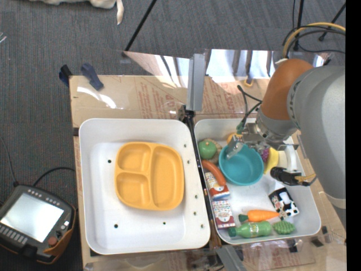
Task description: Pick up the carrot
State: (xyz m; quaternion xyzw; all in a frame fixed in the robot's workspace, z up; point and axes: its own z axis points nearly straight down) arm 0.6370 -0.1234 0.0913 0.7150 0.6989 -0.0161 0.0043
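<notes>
We see the carrot (263, 214) lying untouched near the front of the right bin (313, 219), beside a green bottle (255, 229). Our tool (243, 142) hovers over the teal bowl (241, 167), well apart; its grip we cannot tell. The pick remains undone.

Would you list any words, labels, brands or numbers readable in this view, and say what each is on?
No text can be read.
Red carton: print on its face, too small to read.
Cardboard under the bins: faint reddish lettering, too blurred.
Handheld pendant: screen glares white.
</notes>
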